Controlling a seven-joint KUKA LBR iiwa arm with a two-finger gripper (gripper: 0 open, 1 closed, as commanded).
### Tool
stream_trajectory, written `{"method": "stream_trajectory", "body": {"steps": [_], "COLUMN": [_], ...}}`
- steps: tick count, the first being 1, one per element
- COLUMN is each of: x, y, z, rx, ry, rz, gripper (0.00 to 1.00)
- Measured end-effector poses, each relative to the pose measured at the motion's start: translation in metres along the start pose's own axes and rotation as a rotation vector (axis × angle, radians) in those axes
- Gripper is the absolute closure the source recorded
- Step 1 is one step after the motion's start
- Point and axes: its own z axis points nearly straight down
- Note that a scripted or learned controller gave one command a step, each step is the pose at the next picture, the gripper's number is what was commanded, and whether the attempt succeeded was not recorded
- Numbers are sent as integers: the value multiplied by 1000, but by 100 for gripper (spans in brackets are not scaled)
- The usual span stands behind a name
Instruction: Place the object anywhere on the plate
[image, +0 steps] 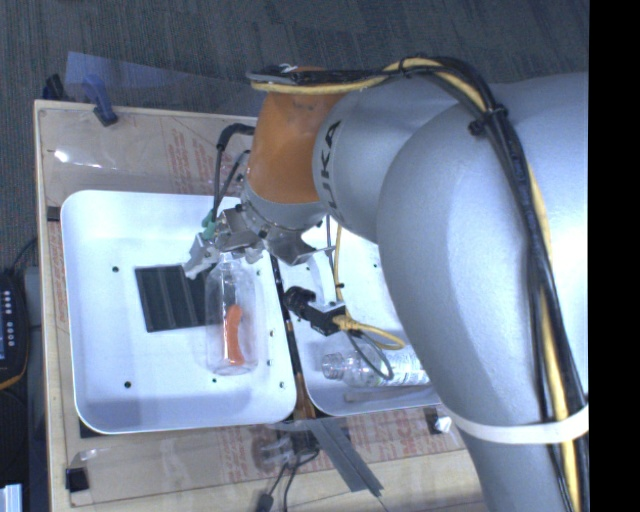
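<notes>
The pincer (215, 245) is seen over the left bin (100, 400), its grip state untellable. An orange object (233, 335) inside a clear tube (230, 320) lies beside the dark plate (172, 297); placement is judged unfinished.

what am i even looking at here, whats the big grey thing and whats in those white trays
The big grey thing is a robot arm with an orange band near its wrist. It reaches in from the right, and one fixed camera looks down on it at a slant. At its tip is a gripper, the part that grasps, hanging over the left bin. In that white bin lie a dark ribbed plate and, beside it, a clear bottle-like object with something orange inside. The gripper sits right at the top of that object, but I cannot tell whether it has hold of it. The right bin, mostly hidden by the arm, holds another clear plastic bottle. Cables run along the arm.
</notes>
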Motion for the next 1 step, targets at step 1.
{"method": "stream_trajectory", "body": {"steps": [1], "x": [75], "y": [-13], "z": [-24], "rx": [-1], "ry": [-2], "rz": [362], "gripper": [0]}}
